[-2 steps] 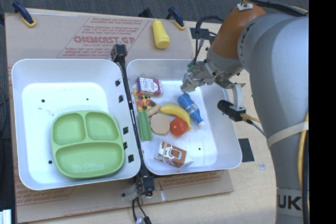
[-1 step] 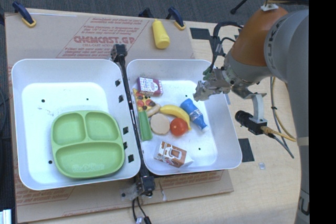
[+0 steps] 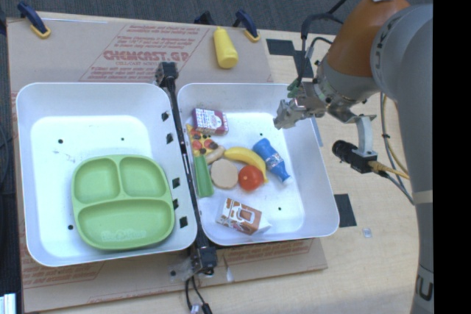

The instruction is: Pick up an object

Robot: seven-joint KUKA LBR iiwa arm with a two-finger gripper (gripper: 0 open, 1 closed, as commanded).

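While the grey arm [image 3: 383,48] reaches in from the right, its claw [image 3: 287,116] hangs over the upper right part of the right bin [image 3: 313,206], with nothing seen between its fingers; how wide they stand cannot be told from this angle. Below and left of it, in that bin, lie a banana [image 3: 244,155], a red tomato [image 3: 251,177] touching it, a blue bottle [image 3: 271,158] just beside, a round biscuit [image 3: 223,174], a purple packet [image 3: 209,120] and a small carton [image 3: 239,215]. The left bin [image 3: 44,110] holds a green divided plate [image 3: 121,201]. A yellow cylinder [image 3: 225,48] rests on the counter behind the bins.
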